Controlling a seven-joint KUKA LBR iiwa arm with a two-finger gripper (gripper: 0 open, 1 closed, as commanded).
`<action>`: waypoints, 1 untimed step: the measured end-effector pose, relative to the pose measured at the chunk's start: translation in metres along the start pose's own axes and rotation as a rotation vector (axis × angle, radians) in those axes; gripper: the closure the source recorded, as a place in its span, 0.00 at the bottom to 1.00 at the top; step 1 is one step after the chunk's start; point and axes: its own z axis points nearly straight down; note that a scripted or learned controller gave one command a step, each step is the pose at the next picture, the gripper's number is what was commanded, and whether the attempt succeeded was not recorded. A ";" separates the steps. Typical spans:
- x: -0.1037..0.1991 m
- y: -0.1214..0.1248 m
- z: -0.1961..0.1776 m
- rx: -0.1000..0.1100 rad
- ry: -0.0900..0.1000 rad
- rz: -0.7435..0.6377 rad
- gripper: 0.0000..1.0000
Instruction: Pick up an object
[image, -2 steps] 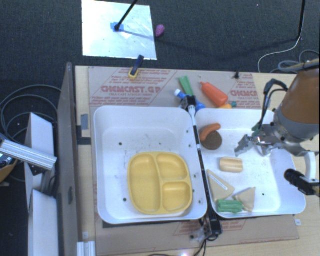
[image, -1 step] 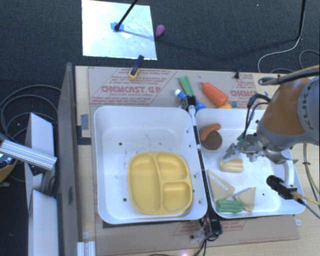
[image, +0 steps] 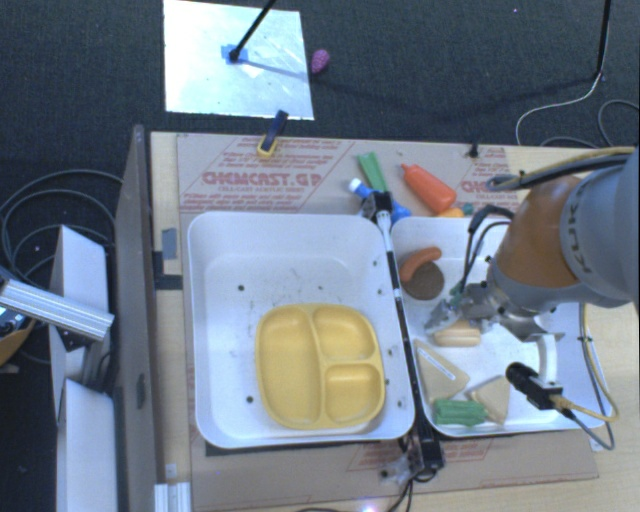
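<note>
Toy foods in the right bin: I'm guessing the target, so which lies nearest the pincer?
The pale sausage-shaped piece, directly under the pincer. The brown patty and green piece lie farther off.

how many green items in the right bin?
1: a green piece near the right bin's front edge, beside the tan wedges. The arm may hide more.

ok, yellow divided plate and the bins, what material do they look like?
Yellow divided plate: likely molded plastic, matte to satin; uniform colour, rounded compartment ridges, soft highlights. White bins: probably thin formed plastic; smooth rounded corners, slight sheen, dark scuffs and specks on the left bin's floor. Neither can be confirmed by look alone.
</note>
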 end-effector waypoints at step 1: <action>-0.001 0.001 -0.012 -0.003 0.000 0.001 1.00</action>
